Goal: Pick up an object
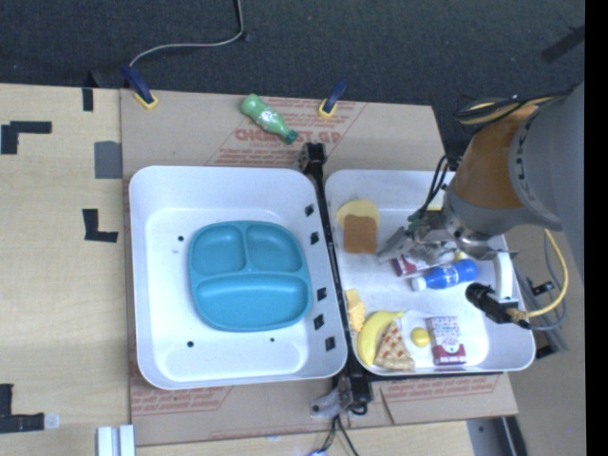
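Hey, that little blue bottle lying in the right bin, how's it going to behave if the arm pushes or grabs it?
The blue bottle lies on its side, so its round body will probably roll if nudged. It looks like smooth plastic, so likely slippery and light. The end effector is close by, and neighbours like the red packet may get bumped.

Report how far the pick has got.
Done: the gripper is down in the right bin, beside the blue bottle. In hand: nothing visibly lifted. Left: grasp and raise an object; the banana and red box lie untouched.
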Controlling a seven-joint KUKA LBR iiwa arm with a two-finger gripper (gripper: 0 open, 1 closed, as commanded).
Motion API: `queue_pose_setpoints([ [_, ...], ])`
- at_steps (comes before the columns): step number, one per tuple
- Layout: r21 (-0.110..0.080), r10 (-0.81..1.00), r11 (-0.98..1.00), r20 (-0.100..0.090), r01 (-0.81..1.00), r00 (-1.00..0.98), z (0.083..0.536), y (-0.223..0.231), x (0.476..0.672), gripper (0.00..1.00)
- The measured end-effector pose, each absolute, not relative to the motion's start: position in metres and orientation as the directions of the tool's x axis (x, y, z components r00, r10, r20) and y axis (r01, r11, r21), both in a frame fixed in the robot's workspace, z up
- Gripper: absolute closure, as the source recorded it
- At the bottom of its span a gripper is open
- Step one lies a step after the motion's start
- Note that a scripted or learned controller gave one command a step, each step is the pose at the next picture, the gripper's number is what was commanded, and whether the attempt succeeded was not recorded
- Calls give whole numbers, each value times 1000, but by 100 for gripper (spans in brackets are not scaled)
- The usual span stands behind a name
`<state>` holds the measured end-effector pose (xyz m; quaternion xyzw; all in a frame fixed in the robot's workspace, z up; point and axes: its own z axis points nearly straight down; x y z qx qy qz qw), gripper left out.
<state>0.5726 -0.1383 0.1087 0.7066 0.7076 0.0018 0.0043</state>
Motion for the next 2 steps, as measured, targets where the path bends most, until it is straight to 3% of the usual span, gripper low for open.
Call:
queue_pose_setpoints([
  [1, 8, 1000, 2, -3, 1000, -2, 118, -138, 573, 100],
  [2, 8, 1000, 2, -3, 1000, -2, 118, -138, 573, 0],
])
